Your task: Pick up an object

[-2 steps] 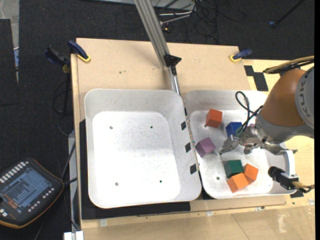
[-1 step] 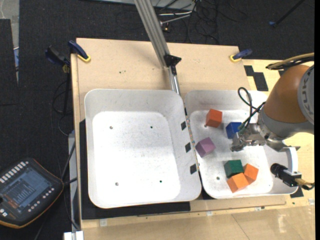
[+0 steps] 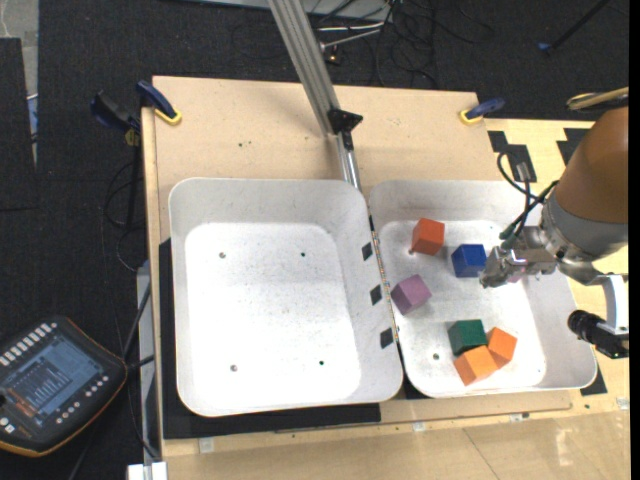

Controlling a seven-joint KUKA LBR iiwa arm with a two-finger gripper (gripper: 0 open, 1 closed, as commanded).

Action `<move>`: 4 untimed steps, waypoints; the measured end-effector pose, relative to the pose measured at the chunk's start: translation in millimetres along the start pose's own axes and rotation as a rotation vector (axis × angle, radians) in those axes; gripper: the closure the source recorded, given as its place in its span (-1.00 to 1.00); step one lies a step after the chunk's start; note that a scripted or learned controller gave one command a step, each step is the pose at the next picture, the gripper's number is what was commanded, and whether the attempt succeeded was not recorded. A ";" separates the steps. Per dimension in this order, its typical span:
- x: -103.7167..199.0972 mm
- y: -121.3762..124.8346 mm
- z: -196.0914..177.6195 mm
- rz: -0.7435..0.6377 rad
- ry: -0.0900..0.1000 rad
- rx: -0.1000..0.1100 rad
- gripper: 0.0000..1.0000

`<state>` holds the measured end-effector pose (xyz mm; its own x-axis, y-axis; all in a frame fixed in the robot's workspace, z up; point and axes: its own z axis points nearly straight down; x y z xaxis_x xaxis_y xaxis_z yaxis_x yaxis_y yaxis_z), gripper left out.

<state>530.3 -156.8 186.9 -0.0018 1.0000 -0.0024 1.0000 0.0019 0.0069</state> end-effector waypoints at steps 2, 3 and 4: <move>46.3 17.8 -16.3 -0.006 0.003 0.006 1.00; 92.8 36.6 -30.5 -0.006 0.004 0.004 1.00; 150.6 51.0 -25.6 -0.007 0.004 0.005 1.00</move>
<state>580.8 -6.0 212.5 -0.0092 1.0000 0.0015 1.0000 0.0092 0.0015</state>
